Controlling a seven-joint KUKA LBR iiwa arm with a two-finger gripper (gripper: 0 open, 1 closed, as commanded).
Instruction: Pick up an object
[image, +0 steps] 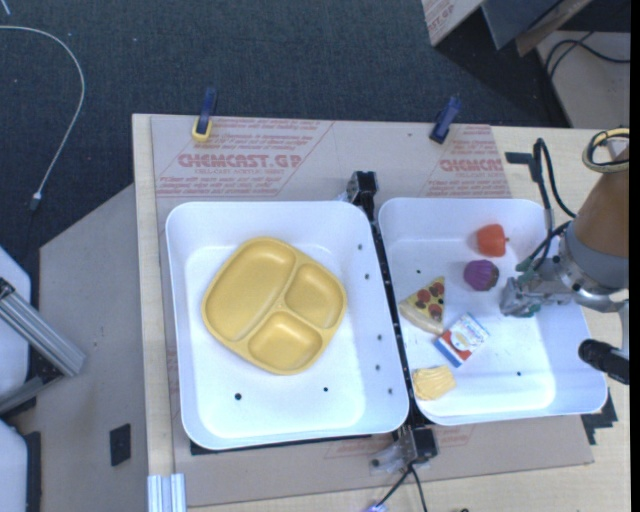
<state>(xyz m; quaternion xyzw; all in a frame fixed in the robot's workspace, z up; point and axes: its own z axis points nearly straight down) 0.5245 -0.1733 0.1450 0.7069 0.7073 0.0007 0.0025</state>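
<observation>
White bins sitting side by side; arm reaching in at the right edge of the frame.
Purple ball (481, 273), small, round and matte, is lying in the upper middle of the right bin (530, 395), just left of the gripper (519, 301); whether the jaws are open is impossible to tell; orange ball (490, 239) is lying just above; yellow divided plate (275, 305) is filling the left bin (190, 300).

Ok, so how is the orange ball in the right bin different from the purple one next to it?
The orange ball is bright orange-red; the purple ball is dark purple. The orange ball lies nearer the bin's far wall, while the purple ball lies more toward the middle, closer to the pizza slice. The purple ball is also closer to the gripper. Both are small, roundish, about the same size, and rest apart in the right bin.
</observation>
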